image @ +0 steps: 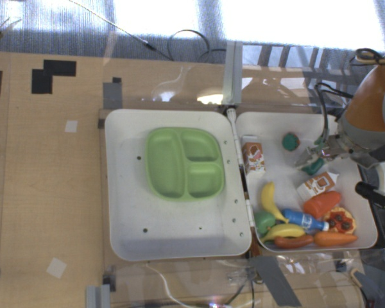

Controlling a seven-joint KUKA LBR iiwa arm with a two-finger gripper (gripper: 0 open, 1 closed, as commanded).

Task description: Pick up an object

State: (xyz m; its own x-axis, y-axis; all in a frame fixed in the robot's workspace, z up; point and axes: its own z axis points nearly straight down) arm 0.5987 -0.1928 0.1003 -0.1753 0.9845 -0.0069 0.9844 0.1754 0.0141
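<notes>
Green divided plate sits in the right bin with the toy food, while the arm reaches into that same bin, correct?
Not quite. The camera view shows the green divided plate in the left bin, alone. The toy food, such as the banana, lies in the right bin, where the arm reaches in.

A pale wooden surface spreads under strong light, its left part marked with black square patches and small grey tape squares. Beyond its far edge, a ribbed grey floor shows bright glare from above. Thin black cables trail across that floor toward a clear plastic screen standing on the wood.
</notes>
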